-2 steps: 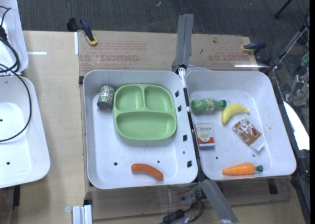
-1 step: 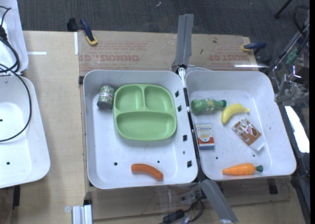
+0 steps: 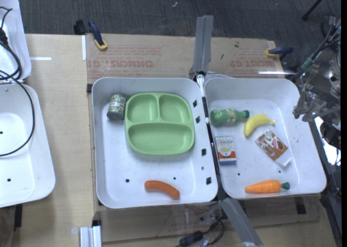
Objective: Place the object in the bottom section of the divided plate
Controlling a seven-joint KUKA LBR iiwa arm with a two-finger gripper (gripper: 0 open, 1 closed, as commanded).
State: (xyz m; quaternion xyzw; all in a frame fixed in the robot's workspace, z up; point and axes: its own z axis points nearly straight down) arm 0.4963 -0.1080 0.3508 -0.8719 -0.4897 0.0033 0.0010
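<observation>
The green divided plate (image 3: pixel 160 122) lies in the left bin (image 3: pixel 103 175), with its large bottom section toward the front and bare. A small can (image 3: pixel 116 106) stands just left of the plate, and an orange sausage (image 3: pixel 162 188) lies near the bin's front wall. In the right bin (image 3: pixel 306 148) are a green bottle (image 3: pixel 229 115), a banana (image 3: pixel 257 123), a small carton (image 3: pixel 225 150), a snack packet (image 3: pixel 272 146) and a carrot (image 3: pixel 265 187). My gripper (image 3: pixel 301 111) hangs over the right bin's right rim, apart from every object.
A grey divider post (image 3: pixel 203 45) rises behind the seam between the bins. Blue and yellow clamps (image 3: pixel 96 35) hold the cardboard at the back. A white fixture with black cables (image 3: pixel 16 105) sits at the far left.
</observation>
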